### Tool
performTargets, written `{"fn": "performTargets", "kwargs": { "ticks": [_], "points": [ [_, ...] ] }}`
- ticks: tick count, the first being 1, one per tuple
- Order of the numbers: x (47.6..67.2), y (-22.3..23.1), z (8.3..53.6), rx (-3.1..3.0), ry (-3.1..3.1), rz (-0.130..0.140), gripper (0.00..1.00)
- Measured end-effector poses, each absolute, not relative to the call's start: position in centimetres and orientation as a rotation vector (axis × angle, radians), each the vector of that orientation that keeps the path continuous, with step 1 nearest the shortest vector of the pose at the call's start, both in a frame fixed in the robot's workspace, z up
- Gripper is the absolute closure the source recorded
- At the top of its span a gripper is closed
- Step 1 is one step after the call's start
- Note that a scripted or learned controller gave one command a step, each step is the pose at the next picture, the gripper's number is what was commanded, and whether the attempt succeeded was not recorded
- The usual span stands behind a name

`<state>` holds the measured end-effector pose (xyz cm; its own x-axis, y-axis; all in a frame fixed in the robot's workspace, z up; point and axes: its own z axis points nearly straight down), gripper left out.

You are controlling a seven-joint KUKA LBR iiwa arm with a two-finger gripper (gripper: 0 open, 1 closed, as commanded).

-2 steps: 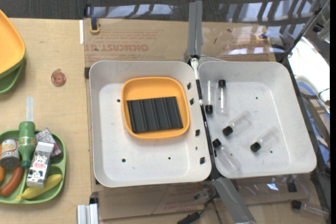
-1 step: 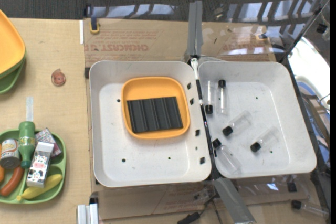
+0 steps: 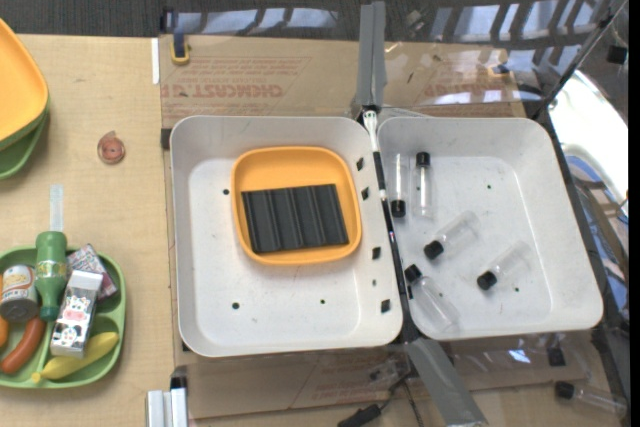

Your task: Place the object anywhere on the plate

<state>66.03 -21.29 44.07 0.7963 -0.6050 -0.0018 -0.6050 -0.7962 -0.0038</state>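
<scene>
You have an orange plate (image 3: 297, 205) in the left bin (image 3: 200, 245), with a dark ribbed block (image 3: 296, 218) lying flat on it. In the right bin (image 3: 540, 175), several clear vials (image 3: 452, 236) with black caps lie scattered, well apart from the plate.

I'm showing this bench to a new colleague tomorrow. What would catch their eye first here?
Likely the orange plate in the left bin, with a dark ribbed block lying flat on it. Next, the clear vials with black caps scattered across the right bin. At the far left, a green tray of toy food sits on the wooden table.
</scene>
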Motion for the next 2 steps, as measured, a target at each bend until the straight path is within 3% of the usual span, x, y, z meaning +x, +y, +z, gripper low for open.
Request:
{"fn": "performTargets", "kwargs": {
  "ticks": [2],
  "points": [
    [66.04,-21.92,44.02,-3.12,0.308,-0.002,1.0]
  ]
}}
